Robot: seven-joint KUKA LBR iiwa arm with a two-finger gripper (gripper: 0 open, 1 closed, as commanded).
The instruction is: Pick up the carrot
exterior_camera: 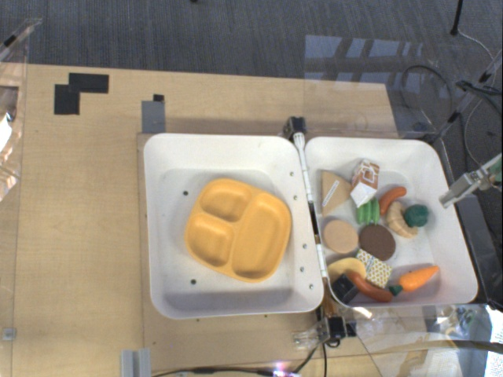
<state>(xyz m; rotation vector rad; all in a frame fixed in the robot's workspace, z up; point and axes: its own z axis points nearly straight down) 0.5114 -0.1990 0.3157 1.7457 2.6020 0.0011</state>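
- Since the gripper (pixel 454 192) sits over the right rim of the right bin (pixel 454 246), the carrot (pixel 416 277) lies toward the near edge of the view from it and slightly left, in the bin's near-right corner. They are clearly apart.
- Carrot long axis: roughly left-right in the view, with the right end tilted slightly up. The pointed tip faces the bin's right wall and the green top faces left.
- Judgement: a grasp across the narrow width needs the closing direction roughly perpendicular to that axis. Go for mid-body, where it's thickest.
- Gripper opening: cannot tell, since the tip is small and seen at a slant. Nothing visibly held.
- Carrot: smooth orange tapered cone, looks like a hard plastic toy. Likely slippery and could roll if nudged.
- Clutter on the stem side: a red sausage (pixel 369 287) lies just left of the green top, apparently touching it, with a checkered waffle piece (pixel 375 268) just above that. The tip end has bare bin floor around it.
- Other toy food, all further up the bin:
  - brown disc (pixel 377 242)
  - tan disc (pixel 340 236)
  - broccoli (pixel 417 214)
  - cheese wedge (pixel 333 191)
  - small carton (pixel 365 179)
- Left bin (pixel 157 234) holds a yellow divided plate (pixel 238 230), glossy with rounded corners. Not relevant to the pick.
- Both bins sit on a pale wood-grain counter (pixel 78 234).
- Risk: the carrot is close to the bin's near and right walls, so approach clearance is tight on that side.
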